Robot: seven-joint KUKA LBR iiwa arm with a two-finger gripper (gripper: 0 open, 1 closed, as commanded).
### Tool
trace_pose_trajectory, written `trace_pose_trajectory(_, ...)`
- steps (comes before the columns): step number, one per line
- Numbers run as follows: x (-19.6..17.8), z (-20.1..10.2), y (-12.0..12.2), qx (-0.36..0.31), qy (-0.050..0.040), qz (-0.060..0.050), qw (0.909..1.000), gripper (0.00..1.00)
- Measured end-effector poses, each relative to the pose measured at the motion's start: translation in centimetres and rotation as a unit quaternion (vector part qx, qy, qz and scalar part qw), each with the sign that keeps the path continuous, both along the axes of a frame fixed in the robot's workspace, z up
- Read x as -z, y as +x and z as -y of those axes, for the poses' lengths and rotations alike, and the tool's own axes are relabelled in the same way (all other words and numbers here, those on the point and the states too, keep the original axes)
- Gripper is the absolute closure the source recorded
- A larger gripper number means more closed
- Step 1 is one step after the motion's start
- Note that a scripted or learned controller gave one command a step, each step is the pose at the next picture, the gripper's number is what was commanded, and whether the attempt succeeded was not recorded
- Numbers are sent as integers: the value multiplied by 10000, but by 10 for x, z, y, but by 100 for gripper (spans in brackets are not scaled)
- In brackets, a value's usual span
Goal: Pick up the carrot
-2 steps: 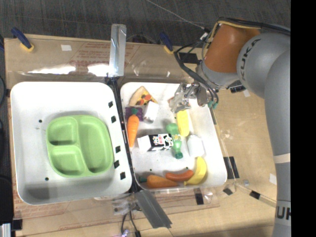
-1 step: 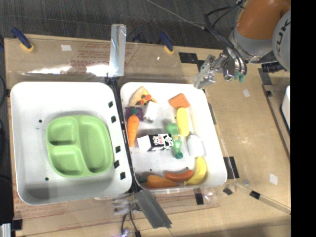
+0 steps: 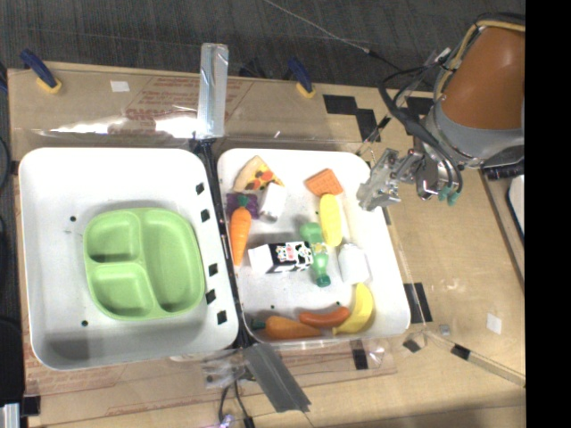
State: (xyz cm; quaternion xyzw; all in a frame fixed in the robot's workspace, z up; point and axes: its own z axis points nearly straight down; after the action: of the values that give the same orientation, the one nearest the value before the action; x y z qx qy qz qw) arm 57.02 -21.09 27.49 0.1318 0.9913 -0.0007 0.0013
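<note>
The carrot (image 3: pixel 240 233) is orange with a green top and lies lengthwise along the left wall of the right bin (image 3: pixel 389 239). My gripper (image 3: pixel 376 185) hovers over that bin's upper right rim, well to the right of the carrot, with nothing between its fingers. Its fingers look parted. The grey and orange arm reaches in from the right behind it.
The right bin also holds a pizza slice (image 3: pixel 256 175), an orange wedge (image 3: pixel 324 183), a yellow corn cob (image 3: pixel 331 218), a green bottle (image 3: pixel 316 255), a milk carton (image 3: pixel 287 255), a banana (image 3: pixel 360 308) and a sausage (image 3: pixel 324 316). A green divided plate (image 3: pixel 143 262) sits in the left bin.
</note>
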Motion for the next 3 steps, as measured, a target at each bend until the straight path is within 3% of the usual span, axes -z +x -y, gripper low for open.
trace_pose_trajectory(1, 30, 0, -61, -392, 8, -18, 9992, 100)
trace_pose_trajectory(2, -23, -1, -58, -1067, -6, 7, 9943, 100)
trace_pose_trajectory(3, 24, -1, -93, -2117, 7, -16, 9773, 100)
